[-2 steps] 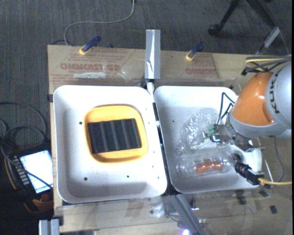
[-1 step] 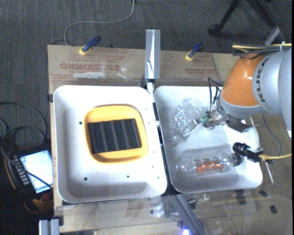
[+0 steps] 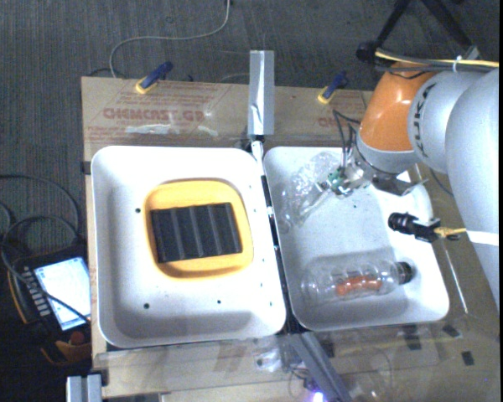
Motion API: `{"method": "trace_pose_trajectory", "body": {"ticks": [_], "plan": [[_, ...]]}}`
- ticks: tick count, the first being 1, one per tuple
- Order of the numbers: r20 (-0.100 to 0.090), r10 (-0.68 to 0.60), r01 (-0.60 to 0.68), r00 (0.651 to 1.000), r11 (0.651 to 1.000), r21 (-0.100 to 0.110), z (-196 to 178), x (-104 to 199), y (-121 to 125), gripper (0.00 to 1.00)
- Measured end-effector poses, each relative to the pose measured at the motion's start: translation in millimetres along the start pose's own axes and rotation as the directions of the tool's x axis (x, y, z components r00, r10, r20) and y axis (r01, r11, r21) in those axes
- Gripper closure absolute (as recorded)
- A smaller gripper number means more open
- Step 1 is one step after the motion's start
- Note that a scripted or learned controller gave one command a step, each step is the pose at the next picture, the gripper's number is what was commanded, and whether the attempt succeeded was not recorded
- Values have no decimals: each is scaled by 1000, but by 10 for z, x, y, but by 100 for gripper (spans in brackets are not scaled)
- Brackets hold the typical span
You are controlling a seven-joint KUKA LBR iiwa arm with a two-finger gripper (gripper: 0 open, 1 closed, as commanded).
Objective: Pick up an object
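In the right bin (image 3: 419, 304) a clear plastic bottle (image 3: 356, 279) with something orange inside lies on its side near the front, its dark cap pointing right. A crumpled clear plastic piece (image 3: 306, 184) lies in that bin's back left corner. My gripper (image 3: 345, 177) reaches down from the orange-banded wrist (image 3: 390, 124) to the right edge of the crumpled plastic, which looks stretched toward it. Whether it holds the plastic is unclear. In the left bin (image 3: 117, 249) a yellow tray with a black ribbed insert (image 3: 197, 229) lies flat.
A metal divider post (image 3: 261, 90) stands at the back between the bins. Two blue-and-yellow clamps (image 3: 153, 76) hold the cardboard behind them. A black connector (image 3: 405, 222) juts from the arm over the right bin. A tablet (image 3: 57, 287) lies on the floor at left.
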State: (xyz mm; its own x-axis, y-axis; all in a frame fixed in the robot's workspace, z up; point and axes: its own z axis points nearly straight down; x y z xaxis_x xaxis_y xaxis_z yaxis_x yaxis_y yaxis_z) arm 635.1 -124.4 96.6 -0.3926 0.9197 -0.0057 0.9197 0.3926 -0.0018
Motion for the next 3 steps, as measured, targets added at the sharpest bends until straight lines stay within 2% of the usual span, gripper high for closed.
{"method": "trace_pose_trajectory", "body": {"ticks": [1, 2, 3], "plan": [[-3, 76, -76, 997, 997, 5, -259, 65, 375, 0], [-6, -32, 32, 999, 999, -2, -873, 681, -807, 0], [-7, 5, -5, 1000, 1000, -1, -306, 351, -338, 0]]}}
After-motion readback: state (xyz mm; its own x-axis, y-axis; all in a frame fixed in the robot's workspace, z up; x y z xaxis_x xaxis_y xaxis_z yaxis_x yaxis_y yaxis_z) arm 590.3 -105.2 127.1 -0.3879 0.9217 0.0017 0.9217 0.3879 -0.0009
